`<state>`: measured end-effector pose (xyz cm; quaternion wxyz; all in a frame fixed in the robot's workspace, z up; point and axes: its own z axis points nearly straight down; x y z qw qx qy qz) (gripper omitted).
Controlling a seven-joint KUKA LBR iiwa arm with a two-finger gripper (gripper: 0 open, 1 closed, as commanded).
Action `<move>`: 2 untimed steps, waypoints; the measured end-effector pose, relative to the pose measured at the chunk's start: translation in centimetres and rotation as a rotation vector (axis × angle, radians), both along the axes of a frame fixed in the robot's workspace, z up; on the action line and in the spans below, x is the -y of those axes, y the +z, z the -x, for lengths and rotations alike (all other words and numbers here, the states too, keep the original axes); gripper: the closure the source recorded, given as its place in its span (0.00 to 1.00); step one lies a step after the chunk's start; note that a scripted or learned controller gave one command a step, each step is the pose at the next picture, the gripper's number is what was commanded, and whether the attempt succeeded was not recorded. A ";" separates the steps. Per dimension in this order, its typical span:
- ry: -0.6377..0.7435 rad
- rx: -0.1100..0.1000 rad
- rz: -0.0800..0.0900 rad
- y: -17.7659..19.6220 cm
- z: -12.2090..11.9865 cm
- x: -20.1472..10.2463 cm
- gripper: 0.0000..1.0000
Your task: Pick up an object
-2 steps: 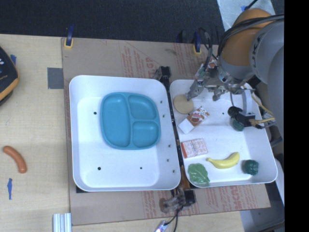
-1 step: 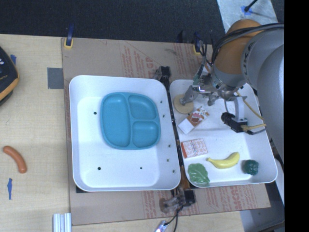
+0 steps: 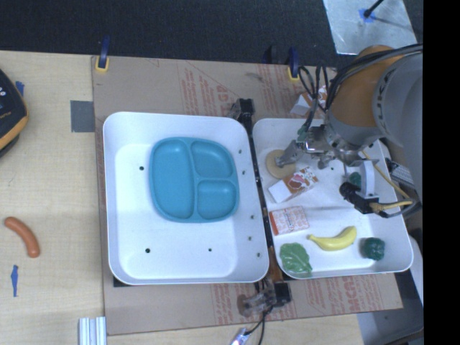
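Out on the wooden desk [image 3: 50, 192], well left of the left white bin [image 3: 118, 192], lies an orange-red sausage-shaped toy [image 3: 23, 236]. Inside that bin sits a light-blue plastic divided plate [image 3: 192, 178]. Across the rim into the right white bin [image 3: 399, 257]: a tan round disc [image 3: 276, 165] near its upper left, a small red-and-white packet [image 3: 302, 180] just beside the disc, a flat red-and-white box [image 3: 287, 220] below, then a green leafy toy [image 3: 295, 258], a yellow plastic banana [image 3: 333, 239] and a dark green round lump [image 3: 372, 248] along the near edge. The gripper [image 3: 310, 154] hangs over the packet and disc; whether its fingers are spread or pressed together, I cannot tell.
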<state>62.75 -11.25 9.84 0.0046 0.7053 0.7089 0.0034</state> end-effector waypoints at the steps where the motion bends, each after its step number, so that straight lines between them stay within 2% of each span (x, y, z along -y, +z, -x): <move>1: -0.002 -0.011 0.000 8.7 -2.9 6.1 0.00; 2: 0.001 -0.016 -0.001 4.2 1.1 0.1 0.00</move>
